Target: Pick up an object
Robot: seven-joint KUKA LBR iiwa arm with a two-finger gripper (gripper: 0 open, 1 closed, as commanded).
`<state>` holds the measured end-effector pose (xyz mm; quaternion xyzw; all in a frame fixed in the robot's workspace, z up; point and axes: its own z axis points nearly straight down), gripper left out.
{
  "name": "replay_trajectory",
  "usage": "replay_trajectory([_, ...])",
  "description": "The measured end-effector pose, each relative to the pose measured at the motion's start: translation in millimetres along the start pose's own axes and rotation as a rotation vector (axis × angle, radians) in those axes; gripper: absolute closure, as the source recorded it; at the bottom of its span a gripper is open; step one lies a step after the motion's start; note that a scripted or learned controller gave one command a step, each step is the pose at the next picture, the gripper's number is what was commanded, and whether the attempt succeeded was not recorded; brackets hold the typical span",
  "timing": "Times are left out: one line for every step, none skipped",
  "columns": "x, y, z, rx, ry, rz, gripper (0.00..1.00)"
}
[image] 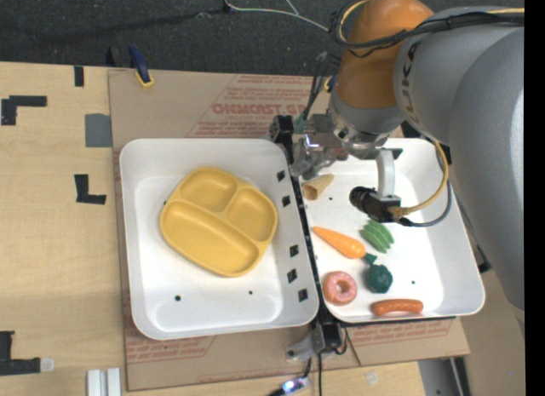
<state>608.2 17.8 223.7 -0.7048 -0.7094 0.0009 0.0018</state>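
Camera view from above the table: a grey robot arm (460,105) with an orange band reaches in from the right and lowers its gripper (313,157) over the far left corner of the right-hand shallow white bin (456,258), just above a small tan cone-shaped toy (318,186). Whether the jaws are apart or together cannot be told; the wrist hides them. The cone, sitting closest under the tool, looks the likely target, though nothing is visibly held.

Six toy foods lie loose in that bin, apparently scattered as picking stock: the one cone, one orange plastic carrot (339,242), one ribbed green vegetable (376,236), one dark green broccoli piece (379,278), one pink ringed doughnut (341,287) and one red sausage (397,307) at the near edge.

One yellow compartment plate (219,220) sits alone in the left-hand white bin (140,215), well apart from the arm.
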Motion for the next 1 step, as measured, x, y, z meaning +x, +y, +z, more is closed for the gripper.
replay_trajectory([50.0,-2.7,-8.6,-0.002,0.0,-0.001,1.0])
